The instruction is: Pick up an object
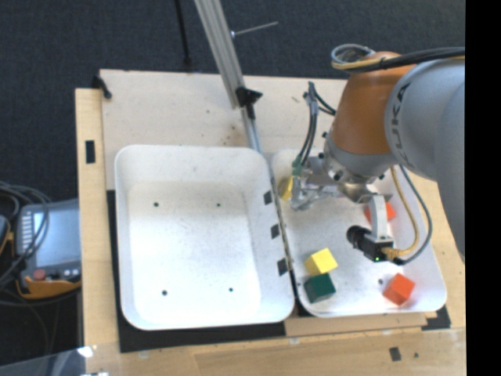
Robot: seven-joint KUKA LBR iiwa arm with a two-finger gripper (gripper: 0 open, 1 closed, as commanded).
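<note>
My gripper [304,193] hangs low over the upper left part of the right bin [344,308], close to the wall between the two bins. A small yellow object [286,186] shows right at the gripper's left side, partly hidden by it; whether it is held I cannot tell. Lower in the same bin lie a yellow cube [321,261] and a dark green cube [319,287], touching each other. An orange cube [398,289] rests near the bin's front right corner. Another orange piece [390,210] peeks out from behind the wrist's cables.
The left bin [125,171] sits beside the right one. A slanted aluminium post [223,45] rises from behind the bins' shared wall. The grey and orange arm [391,116] covers the right bin's back half. Cables and a black connector [368,243] dangle over the bin's middle.
</note>
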